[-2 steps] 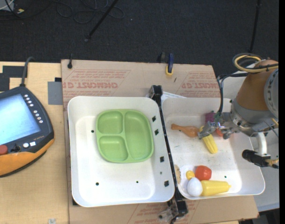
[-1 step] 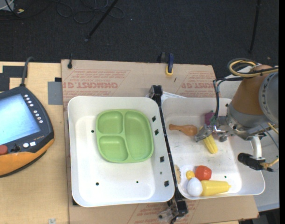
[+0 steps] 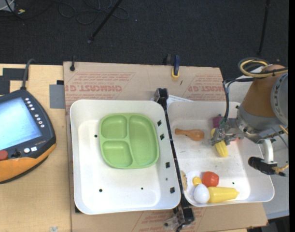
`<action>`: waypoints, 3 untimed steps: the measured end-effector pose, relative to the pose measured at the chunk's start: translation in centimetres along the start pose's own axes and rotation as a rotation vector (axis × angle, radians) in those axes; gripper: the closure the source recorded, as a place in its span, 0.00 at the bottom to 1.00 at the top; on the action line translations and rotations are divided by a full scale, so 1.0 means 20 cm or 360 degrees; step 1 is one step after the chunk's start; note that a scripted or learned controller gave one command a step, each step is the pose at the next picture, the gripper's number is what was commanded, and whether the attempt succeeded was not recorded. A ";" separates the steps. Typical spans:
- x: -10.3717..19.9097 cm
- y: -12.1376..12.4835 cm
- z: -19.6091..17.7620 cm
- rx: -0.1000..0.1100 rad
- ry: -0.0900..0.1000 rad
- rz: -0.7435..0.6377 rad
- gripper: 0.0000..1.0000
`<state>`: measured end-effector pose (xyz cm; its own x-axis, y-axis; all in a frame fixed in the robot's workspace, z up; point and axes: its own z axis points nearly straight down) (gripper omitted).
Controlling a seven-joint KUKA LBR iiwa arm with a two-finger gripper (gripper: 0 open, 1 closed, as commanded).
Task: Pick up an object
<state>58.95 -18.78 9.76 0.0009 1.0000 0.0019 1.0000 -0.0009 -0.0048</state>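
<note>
My gripper reaches into the right bin from the right, low over its middle. A small yellow piece lies right under and just in front of it, touching or nearly touching the tip. A small purple piece sits just behind the gripper. To its left lies a brown drumstick-shaped toy. At the bin's front stand a red tomato, a white egg and a long yellow toy.
The left bin holds a green divided plate. A black divider rail runs between the bins. A tablet-like pendant lies left of the bins. A cookie-like disc sits by the right bin's front left wall.
</note>
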 end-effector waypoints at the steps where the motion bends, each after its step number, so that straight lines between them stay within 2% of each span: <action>1: -0.04 0.03 -0.24 -0.0012 -0.0005 0.0003 1.00; 2: -0.04 0.04 -0.56 -0.0013 -0.0005 0.0000 1.00; 3: -0.05 0.04 -0.66 -0.0009 -0.0003 0.0000 1.00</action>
<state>59.72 -19.75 22.90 0.0010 1.0000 -0.0002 1.0000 -0.0010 0.0011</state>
